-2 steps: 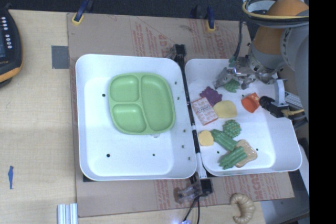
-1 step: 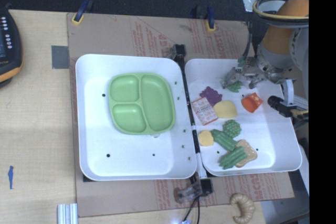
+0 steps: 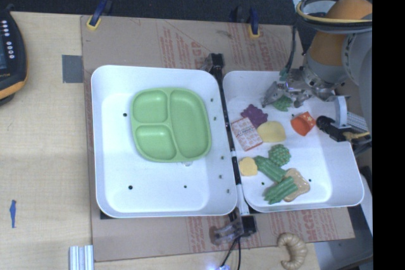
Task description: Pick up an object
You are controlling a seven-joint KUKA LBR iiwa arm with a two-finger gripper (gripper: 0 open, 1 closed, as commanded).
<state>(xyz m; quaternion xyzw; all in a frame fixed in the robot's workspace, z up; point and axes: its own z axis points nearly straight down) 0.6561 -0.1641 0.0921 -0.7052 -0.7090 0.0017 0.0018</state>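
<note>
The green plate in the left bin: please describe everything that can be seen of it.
The green plate is pale green, looks like smooth plastic, and has a rounded-rectangle shape with soft corners. Raised ridges divide it into three compartments: two smaller ones on the left and one long one on the right. It lies flat, right side up and turned slightly, on the floor of the left bin, nearer the far wall. Nothing lies in it, and only the bin touches it.
</note>
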